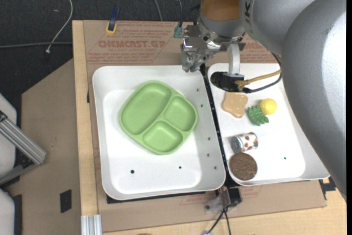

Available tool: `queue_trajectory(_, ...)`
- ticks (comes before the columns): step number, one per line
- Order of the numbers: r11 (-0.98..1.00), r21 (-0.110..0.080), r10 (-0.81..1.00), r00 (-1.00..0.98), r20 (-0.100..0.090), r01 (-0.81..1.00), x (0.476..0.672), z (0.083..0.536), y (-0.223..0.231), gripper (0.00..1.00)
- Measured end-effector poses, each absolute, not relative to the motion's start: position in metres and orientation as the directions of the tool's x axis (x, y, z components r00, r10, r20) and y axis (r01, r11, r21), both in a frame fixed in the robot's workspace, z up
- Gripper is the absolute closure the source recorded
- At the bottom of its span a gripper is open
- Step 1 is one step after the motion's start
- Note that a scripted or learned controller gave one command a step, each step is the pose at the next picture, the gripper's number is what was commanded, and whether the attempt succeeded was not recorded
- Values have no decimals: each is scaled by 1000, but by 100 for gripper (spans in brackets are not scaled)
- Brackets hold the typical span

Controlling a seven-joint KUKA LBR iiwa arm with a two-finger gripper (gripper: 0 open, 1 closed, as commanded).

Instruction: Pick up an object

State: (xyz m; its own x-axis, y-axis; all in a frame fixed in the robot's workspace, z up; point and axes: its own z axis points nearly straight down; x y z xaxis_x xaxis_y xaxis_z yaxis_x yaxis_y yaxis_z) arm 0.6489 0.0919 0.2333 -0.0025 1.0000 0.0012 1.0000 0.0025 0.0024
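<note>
The gripper (191,63) hangs at the far rim of the left bin (100,118), close to the seam where it meets the right bin (287,137). The wrist hardware crowds around it, and the view from above does not show how far the jaws stand apart, so I cannot tell whether they are open or closed. I also cannot tell whether they touch the rim or grip anything.

Nearest the jaws, down the view and to their left, a green plate (158,117) lies flat in the left bin. It is pale green, rounded at the corners and split into three compartments. It sits turned at an angle to the bin walls.

The other things lie to the right of the jaws, across the seam. A tan bread slice (235,104) is the closest. A green leafy toy (257,115) and a yellow ball (268,105) lie beyond the bread slice and just beside each other. Farther down the view from the jaws, a small can (245,142) with red spots lies on its side. A brown disc (242,166) sits just below it at the near rim.
</note>
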Motion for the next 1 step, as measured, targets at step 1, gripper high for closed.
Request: queue_trajectory(1,1,1,1000,-1,1,1000,648,233,91,0)
